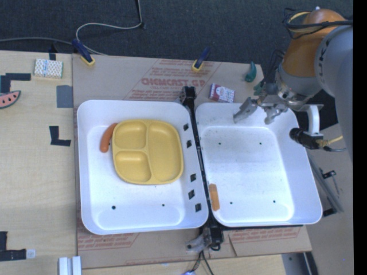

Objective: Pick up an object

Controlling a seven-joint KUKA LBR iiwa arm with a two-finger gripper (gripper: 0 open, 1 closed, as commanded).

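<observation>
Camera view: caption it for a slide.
Open gripper over right bin; yellow plate and sausage in left bin.

The arm (321,44) is cut off by the right edge, so its upper part cannot be seen. The yellow plate (148,152) covers one side of the orange sausage (106,137) beside it. At the left edge a pink slice-shaped thing (8,99) is cut — only part shows. The small packet (221,93) behind the right bin (298,211) carries print too small to read.
</observation>
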